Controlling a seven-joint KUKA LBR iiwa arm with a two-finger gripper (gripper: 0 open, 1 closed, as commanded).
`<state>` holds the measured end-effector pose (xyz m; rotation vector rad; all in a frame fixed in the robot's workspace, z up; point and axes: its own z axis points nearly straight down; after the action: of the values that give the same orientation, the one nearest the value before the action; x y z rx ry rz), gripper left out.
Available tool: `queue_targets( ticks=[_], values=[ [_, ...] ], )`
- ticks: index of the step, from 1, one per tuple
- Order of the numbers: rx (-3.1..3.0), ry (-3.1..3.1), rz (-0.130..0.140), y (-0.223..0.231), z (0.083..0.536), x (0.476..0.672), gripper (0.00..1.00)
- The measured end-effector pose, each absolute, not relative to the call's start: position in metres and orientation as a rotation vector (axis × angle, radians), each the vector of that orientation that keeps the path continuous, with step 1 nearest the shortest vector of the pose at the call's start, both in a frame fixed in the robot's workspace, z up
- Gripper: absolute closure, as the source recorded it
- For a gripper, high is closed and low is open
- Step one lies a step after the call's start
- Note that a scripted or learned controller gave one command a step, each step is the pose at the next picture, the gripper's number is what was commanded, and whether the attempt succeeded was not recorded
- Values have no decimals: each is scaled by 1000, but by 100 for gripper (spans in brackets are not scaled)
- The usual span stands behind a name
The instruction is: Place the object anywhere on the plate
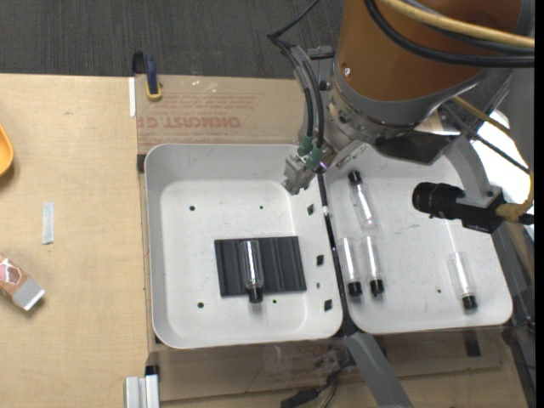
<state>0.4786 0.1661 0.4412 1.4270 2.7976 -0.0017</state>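
On the far left of the worktop (76, 185) lie a few loose odds — a small pale strip (48, 223) and a wrapped item (19, 283) near the edge. Next comes the left bin (170, 253), and on its floor sits the dark ribbed plate (280, 266). One clear tube (252, 270) with a black cap already lies along the plate's grooves, roughly in its middle.

Above the inner corner of the left bin, near the seam between the two bins, hangs the tool (299, 172). Its tip is small and partly lost against the cables, so whether it is spread or closed, or carries anything, cannot be told.

To the right, the right bin (425, 313) holds four more tubes: one upper tube (360, 198) near the seam, a pair (361, 266) lying side by side below it, and a single one (461, 280) farther right.

The likely trouble from here, as a judgement: the tubes are round and smooth, so a pinch could slip off, and the paired ones lie close enough that reaching for one may nudge its neighbour — or a released tube could roll off the plate if it lands across the ribs.
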Motion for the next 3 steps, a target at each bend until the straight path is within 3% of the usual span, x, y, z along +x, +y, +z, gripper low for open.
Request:
queue_targets(
  ticks=[2, 3],
  values=[
    [1195, 2905, -2, 167, 441, 478, 100],
    [1085, 2947, -1, 155, 441, 491, 100]
  ],
)
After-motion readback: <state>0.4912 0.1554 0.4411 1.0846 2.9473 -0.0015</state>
